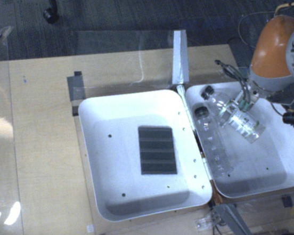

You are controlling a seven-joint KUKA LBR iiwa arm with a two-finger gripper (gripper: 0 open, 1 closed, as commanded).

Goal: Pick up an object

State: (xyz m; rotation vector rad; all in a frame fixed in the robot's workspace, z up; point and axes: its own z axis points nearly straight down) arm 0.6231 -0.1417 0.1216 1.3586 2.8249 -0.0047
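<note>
Two clear plastic bottles with black caps lie in the right bin [284, 177]. One bottle [211, 140] runs along the bin's left wall, cap toward the back. The other bottle [234, 116] lies at a slant, its cap at the back left. My gripper [243, 101] comes down from the grey and orange arm [272, 52] and sits right over the middle of this slanted bottle. A dark ribbed rectangular block [157, 149] rests flat in the middle of the left bin [104, 120].
The two bins touch along a shared rim [195, 135]. A clear upright panel [179, 56] stands behind them. Cables [292, 116] hang off the arm at the right edge of the right bin.
</note>
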